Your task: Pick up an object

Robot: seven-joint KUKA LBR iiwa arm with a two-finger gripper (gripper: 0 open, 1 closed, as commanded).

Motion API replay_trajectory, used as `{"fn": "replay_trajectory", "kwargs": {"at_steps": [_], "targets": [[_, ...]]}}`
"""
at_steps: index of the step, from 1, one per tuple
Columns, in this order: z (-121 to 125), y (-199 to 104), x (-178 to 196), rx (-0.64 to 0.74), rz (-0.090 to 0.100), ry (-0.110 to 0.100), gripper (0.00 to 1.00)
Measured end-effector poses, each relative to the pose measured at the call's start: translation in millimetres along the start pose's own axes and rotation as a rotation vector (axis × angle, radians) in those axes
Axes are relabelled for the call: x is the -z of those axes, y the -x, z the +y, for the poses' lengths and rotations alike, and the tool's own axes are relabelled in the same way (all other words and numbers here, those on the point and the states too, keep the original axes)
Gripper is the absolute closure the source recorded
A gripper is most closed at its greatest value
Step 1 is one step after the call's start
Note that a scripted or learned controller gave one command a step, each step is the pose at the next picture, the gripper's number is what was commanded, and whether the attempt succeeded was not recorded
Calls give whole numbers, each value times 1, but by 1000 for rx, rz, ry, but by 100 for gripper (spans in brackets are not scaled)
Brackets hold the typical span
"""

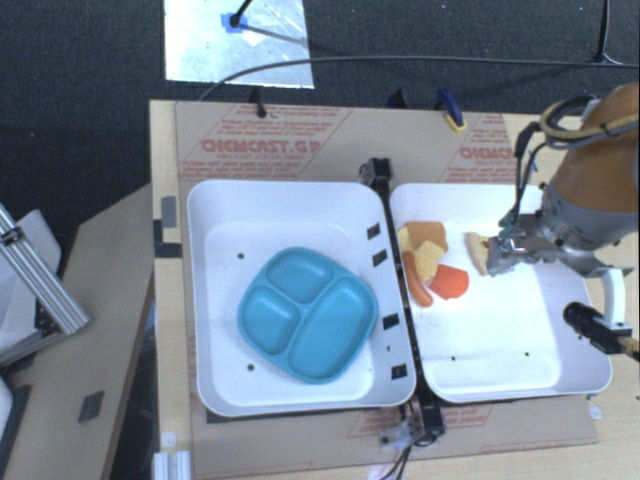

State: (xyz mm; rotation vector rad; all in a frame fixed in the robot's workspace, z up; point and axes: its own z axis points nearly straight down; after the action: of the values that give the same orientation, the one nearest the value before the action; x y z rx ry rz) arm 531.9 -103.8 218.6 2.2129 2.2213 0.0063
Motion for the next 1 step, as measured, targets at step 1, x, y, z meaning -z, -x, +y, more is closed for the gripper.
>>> {"fn": "replay_trajectory", "kwargs": {"at_steps": [1], "targets": [[2,0,27,1,1,-2,100]]}}
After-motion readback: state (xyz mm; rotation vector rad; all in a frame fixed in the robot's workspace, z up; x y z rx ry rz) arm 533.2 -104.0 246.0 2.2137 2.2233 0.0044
